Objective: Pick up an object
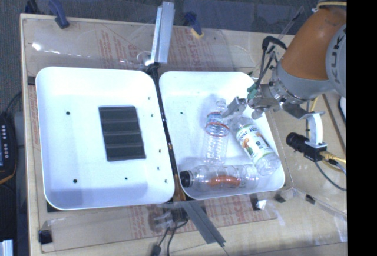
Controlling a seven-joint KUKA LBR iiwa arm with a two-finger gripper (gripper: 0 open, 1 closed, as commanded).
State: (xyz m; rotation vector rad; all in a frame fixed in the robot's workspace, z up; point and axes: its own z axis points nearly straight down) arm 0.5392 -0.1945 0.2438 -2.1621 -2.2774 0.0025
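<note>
Three clear plastic bottles lie in the right bin (177,96). One with a white cap (216,130) points toward the back. Another, with a green and white label (255,143), lies slanted beside it on the right. The third (224,177), black-capped, lies along the front wall. My gripper (246,108) hangs over the right bin, just above the top ends of the first two bottles. Its fingers are spread open and nothing is held between them. A black ridged rectangular block (122,133) lies flat in the middle of the left bin (59,84).
The arm comes in over the right bin's right rim. A metal bar (162,31) stands at the back between the bins. Blue clamps (59,13) hold the bench's back edge. The back-left part of the right bin is bare white floor.
</note>
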